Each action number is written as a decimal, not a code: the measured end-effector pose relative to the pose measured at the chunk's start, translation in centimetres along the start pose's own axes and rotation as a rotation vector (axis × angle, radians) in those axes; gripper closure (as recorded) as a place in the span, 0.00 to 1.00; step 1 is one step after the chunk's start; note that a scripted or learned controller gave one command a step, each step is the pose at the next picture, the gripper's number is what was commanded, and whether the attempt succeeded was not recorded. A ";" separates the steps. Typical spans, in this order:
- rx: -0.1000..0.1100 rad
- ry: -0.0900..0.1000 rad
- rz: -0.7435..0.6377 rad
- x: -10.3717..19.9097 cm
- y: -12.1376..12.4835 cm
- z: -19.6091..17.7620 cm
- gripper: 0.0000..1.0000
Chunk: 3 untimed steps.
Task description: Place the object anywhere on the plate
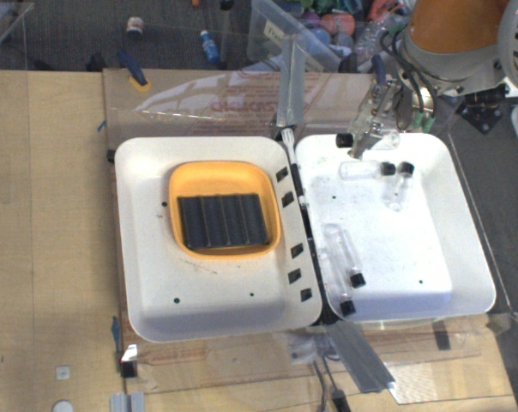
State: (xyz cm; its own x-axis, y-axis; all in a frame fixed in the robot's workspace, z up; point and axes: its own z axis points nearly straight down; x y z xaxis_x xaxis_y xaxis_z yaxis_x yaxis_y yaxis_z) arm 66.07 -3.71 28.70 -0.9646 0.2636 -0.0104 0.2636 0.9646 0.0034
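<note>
Nearest: a clear plastic tube with a black cap lies in the right white bin, well in front of the gripper.
Task thing: the black ribbed rectangular slab lies flat on the orange rounded plate in the left white bin, well apart from the gripper, off to the view's left.
Small clear pieces with black ends: just below the gripper.
Gripper: over the right bin's far edge; open or closed, cannot tell.
Farthest: a clear tub of coloured toys.
</note>
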 end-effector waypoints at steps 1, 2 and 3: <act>0.000 0.000 -0.066 -0.2 -0.1 -0.1 1.00; 0.001 0.006 -0.174 -1.0 -2.9 3.9 1.00; 0.000 -0.001 -0.264 -1.2 -3.2 0.0 1.00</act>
State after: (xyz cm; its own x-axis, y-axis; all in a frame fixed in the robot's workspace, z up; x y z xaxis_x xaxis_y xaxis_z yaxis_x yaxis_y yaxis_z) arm 66.37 -7.06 28.69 -0.9999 0.0027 -0.0116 0.0027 1.0000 0.0003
